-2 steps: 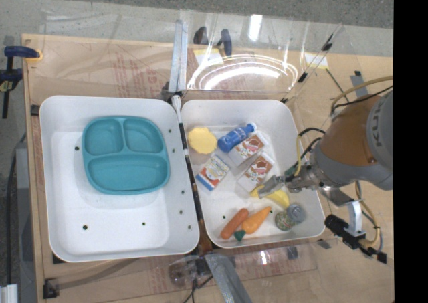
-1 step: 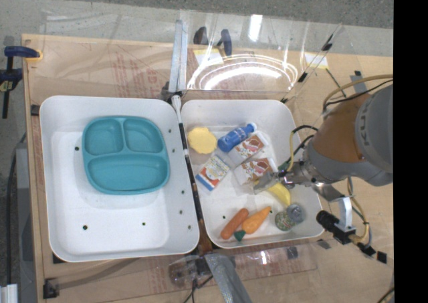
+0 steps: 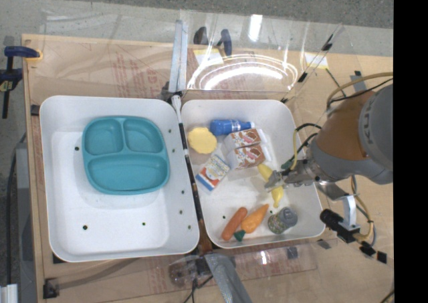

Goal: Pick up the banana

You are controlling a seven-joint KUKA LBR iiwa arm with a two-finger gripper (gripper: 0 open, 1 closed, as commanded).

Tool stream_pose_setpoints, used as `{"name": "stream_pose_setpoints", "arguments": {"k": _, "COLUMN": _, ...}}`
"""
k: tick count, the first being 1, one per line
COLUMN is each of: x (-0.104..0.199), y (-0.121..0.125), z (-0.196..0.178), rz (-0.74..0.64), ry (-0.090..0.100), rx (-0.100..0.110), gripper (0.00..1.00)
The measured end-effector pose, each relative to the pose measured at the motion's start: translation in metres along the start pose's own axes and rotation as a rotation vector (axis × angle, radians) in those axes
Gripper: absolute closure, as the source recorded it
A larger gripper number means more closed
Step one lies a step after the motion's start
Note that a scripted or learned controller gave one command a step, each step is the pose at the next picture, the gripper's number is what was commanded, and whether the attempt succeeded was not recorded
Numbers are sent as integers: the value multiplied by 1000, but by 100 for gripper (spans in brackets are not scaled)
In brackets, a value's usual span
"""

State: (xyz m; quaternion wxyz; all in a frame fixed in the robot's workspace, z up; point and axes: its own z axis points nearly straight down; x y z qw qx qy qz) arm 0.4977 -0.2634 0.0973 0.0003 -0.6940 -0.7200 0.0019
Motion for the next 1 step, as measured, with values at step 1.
{"name": "stream_pose_setpoints", "arguments": {"k": 1, "x": 75, "y": -1, "z": -124, "rz": -34, "ry": 2, "rx": -3, "gripper": 100}}
